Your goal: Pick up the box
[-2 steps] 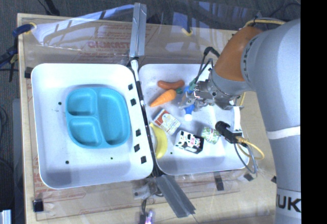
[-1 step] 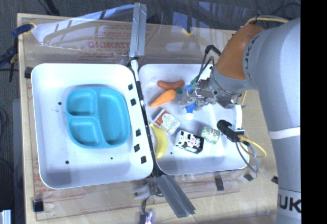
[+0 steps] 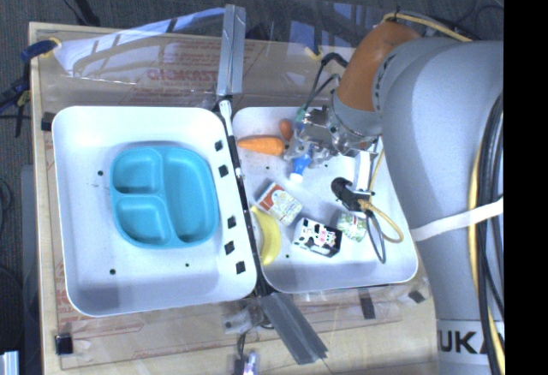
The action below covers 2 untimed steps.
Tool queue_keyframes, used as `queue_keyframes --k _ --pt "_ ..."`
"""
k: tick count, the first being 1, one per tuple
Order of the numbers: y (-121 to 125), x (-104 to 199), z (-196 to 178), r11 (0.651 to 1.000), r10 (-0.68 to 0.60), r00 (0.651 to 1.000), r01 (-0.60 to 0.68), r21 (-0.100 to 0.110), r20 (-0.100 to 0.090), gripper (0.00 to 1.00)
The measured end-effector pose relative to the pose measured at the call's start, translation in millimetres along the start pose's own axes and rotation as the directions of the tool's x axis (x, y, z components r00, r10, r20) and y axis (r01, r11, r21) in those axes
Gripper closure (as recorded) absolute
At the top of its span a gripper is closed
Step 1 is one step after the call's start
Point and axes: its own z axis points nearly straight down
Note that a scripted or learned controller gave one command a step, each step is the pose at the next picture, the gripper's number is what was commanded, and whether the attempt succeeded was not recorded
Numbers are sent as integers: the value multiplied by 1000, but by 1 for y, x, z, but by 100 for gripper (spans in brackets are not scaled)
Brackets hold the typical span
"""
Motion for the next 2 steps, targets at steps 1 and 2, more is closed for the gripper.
queue_keyframes --k 1,2 --pt "0 1 -10 1000 -7 1000 7 1 2 100" --pt "0 3 -20 1000 -15 1000 15 2 3 100"
